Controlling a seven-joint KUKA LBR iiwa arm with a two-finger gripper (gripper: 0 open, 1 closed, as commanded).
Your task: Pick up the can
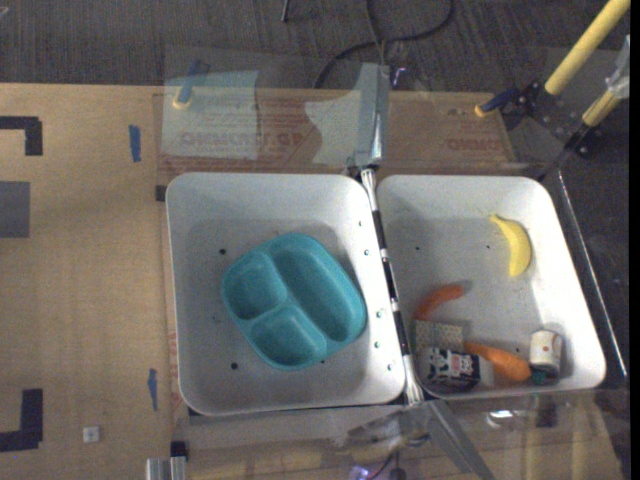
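A teal divided plate [292, 299] lies in the left bin [200, 208]; the can [545, 351] lies in the right bin [420, 208].

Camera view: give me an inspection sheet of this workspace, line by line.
Surface: two white bins side by side, left bin and right bin, on a tan bench.
Job's things: small can lying in the right bin's near right corner.
Clutter: teal divided plate in the left bin; banana, two carrots and a small carton in the right bin.
Hand: nothing seen.
Cables: black cable looped on the floor.
Surroundings: dark carpet; yellow pole.
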